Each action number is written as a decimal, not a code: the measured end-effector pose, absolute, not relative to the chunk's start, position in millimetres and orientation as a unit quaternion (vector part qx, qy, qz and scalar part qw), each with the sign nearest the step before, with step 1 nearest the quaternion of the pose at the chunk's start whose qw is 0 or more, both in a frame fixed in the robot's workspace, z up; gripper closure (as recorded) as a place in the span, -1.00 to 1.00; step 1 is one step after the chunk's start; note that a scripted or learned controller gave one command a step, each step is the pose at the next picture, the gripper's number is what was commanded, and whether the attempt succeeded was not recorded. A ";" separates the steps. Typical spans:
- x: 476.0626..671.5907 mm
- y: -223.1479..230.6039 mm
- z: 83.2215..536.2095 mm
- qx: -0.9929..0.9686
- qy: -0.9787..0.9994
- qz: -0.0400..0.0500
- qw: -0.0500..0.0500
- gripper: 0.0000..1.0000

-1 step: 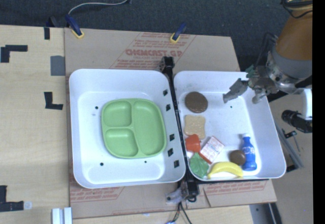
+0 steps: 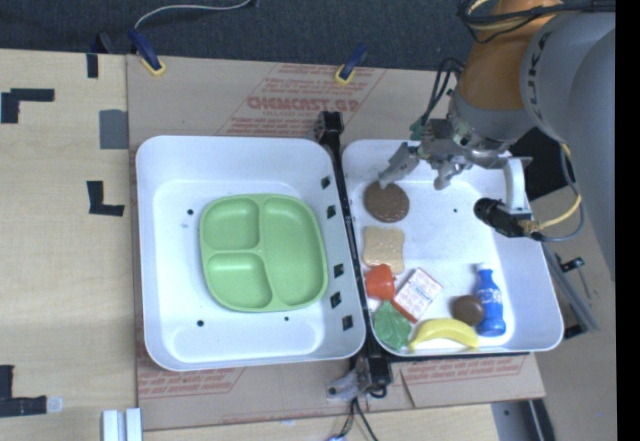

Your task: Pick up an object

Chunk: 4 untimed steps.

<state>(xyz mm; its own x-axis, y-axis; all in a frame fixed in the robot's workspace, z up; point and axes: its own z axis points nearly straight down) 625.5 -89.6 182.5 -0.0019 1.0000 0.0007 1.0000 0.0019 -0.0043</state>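
Brown and round, the cookie (image 2: 386,202) lies at the far left of the right bin (image 2: 520,274), above the toast (image 2: 383,247). The hand (image 2: 424,166) hovers just over the cookie's far edge, fingers spread and empty: the approach, I'd say. Next it must drop and close. The arm (image 2: 520,59) hangs steeply down.

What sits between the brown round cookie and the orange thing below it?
In the camera view, a slice of toast lies between the brown cookie and the orange piece.

robot lab | cardboard-topped bench (image 2: 60,229) | 2 white bins (image 2: 165,329) | clamps (image 2: 148,57)
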 end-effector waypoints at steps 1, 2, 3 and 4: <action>625.3 -100.9 88.7 -0.707 -0.707 0.001 0.000 -1.00; 639.3 -94.9 85.7 -0.707 -0.708 0.000 -0.001 -1.00; 669.0 -97.9 85.3 -0.706 -0.708 -0.001 -0.001 -1.00; 653.8 -106.2 85.8 -0.706 -0.708 0.000 -0.001 -1.00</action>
